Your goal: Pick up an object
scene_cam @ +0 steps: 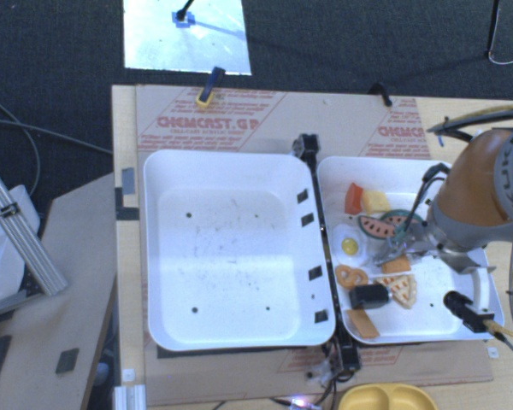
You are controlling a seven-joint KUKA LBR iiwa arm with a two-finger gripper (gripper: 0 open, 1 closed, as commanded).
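The right bin (462, 327) holds several toy foods: a red piece (353, 199), a yellow piece (376, 201), a watermelon slice (376, 226), a fried egg (349, 246), an orange ring (351, 276), a black block (369, 295), a waffle wedge (403, 290) and an orange block (363, 323). My gripper (396, 244) reaches in from the right and is low over the middle of this bin. It sits just right of the watermelon slice and just above a small orange wedge (397, 266). A dark green thing (402, 216) lies partly hidden behind it.
The left bin (162, 229) stands beside the right one, with a black clip divider (321, 229) between them. A yellow dish (385, 397) sits at the bench's front edge. A silver plate (186, 24) lies beyond the bench.
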